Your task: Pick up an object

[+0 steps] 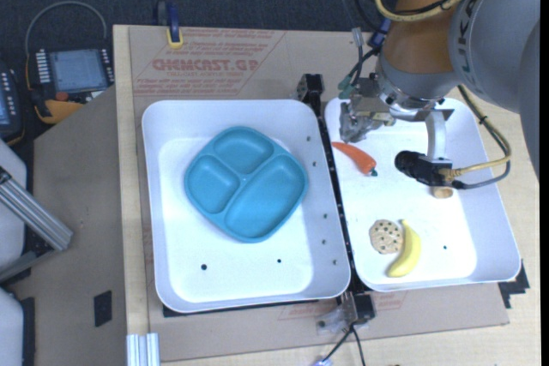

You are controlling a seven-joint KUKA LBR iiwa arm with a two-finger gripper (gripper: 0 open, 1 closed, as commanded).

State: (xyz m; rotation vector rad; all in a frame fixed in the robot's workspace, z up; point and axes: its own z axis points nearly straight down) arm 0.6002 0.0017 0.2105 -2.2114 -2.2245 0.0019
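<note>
Nearest you, the right bin (pixel 463 223) holds a yellow banana (pixel 405 255), curved and smooth, close to the front rim. A round, speckled cookie (pixel 385 236) sits just beside the banana's upper end. From there to the right wall you have bare white floor. The seam where the two bins meet runs just left of the cookie.

Further in, an orange carrot (pixel 354 156) lies at a slant with its green tip pointing towards you, close to the bin's left wall and well apart from the cookie. The gripper (pixel 358 129) hangs right over the carrot's far end. You cannot tell whether it is clenched or released, and nothing is visibly held in it.

The left bin (pixel 214 270) carries one thing, a blue plastic plate (pixel 247 183) with three compartments and rounded corners, turned at an angle near the middle. You have open floor on all sides of it, widest along the front.

Beyond both bins the counter (pixel 133 184) shows a tan board with red lettering, and a small clamp (pixel 174 26) sits at its far edge.
</note>
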